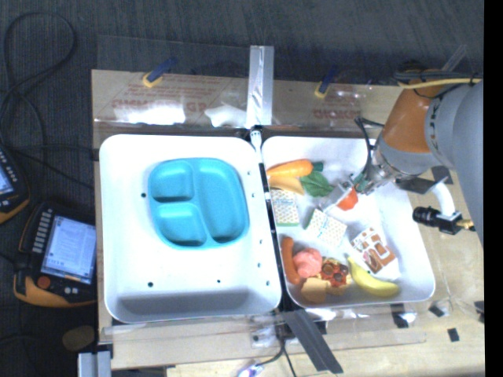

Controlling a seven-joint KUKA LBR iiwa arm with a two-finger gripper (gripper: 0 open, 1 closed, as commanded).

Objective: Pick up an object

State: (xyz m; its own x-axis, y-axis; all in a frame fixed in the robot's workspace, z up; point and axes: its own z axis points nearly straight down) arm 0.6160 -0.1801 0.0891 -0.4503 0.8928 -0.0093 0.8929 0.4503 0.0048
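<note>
My gripper (pixel 359 184) reaches down into the right bin (pixel 416 246) near its back middle, below the orange wrist band (pixel 405 124). A small red object (pixel 348 200) lies right at the gripper's tip; whether it is gripped is unclear. Just left of it are a carrot (pixel 289 168) with green leaves (pixel 316 183) and a checkered packet (pixel 326 227). Toward the bin's front lie a red and white box (pixel 374 247), a banana (pixel 373 281) and a pink lump (pixel 308 261).
The left bin (pixel 126 281) holds a blue divided plate (pixel 196 201). A second checkered packet (pixel 284 208) sits against the ridge between the bins. A black fitting (pixel 435 216) sticks out by the right bin's right rim. Cables and devices lie off the bench at left.
</note>
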